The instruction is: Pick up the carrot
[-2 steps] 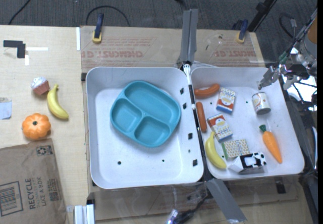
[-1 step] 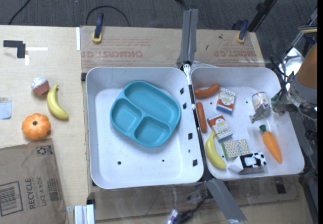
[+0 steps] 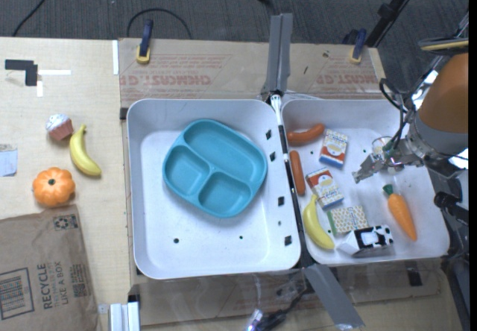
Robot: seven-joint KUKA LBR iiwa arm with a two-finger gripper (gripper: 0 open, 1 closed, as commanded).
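The grey arm's two-finger claw (image 3: 370, 167) hangs over the right-hand shallow white bin (image 3: 428, 249), its fingers apart and holding nothing. The task's thing, an orange tapered carrot with a green top (image 3: 401, 213), lies near the bin's right side, just below and to the right of the claw, green end pointing up-left. To do this step well, the claw probably needs to shift over the carrot's thick middle and turn so that its fingers close across the body (not along it), then descend until they straddle it.

Counted in the right bin: one carrot, two red sausages (image 3: 306, 134), one yellow banana (image 3: 317, 226), four small printed cartons (image 3: 335, 148), one black-and-white cow-patterned block (image 3: 372, 238). The left bin (image 3: 153, 247) holds one light-blue divided plastic plate (image 3: 215, 167). On the table (image 3: 45, 106): one yellow banana (image 3: 83, 152), one orange pumpkin (image 3: 54, 186), one cupcake (image 3: 59, 127).
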